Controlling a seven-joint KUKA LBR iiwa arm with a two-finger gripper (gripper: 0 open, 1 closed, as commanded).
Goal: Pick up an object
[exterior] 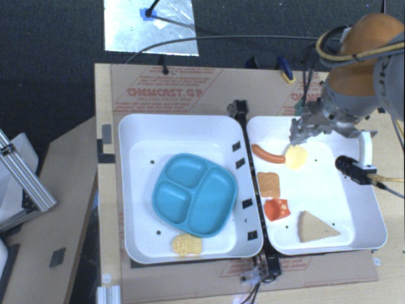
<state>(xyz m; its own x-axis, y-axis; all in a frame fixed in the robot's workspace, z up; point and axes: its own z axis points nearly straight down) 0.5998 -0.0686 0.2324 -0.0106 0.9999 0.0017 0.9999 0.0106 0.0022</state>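
My gripper [301, 133] hangs over the back of the right bin [354, 195], just above and behind a pale yellow round piece [296, 158]. An orange sausage [268, 153] lies left of that piece. Nearer the front along the bin's left side lie a brown-orange square piece [269, 184] and a red piece [276, 208]. A tan wedge [316, 228] rests at the front of the same bin. I see nothing held by the gripper.
The left bin [142, 138] holds a blue divided plate [194, 194] and a yellow corn cob [187, 245] at its front. A black divider [248, 170] runs between the bins. Cables and a black fitting [354, 168] hang by the arm at the right.
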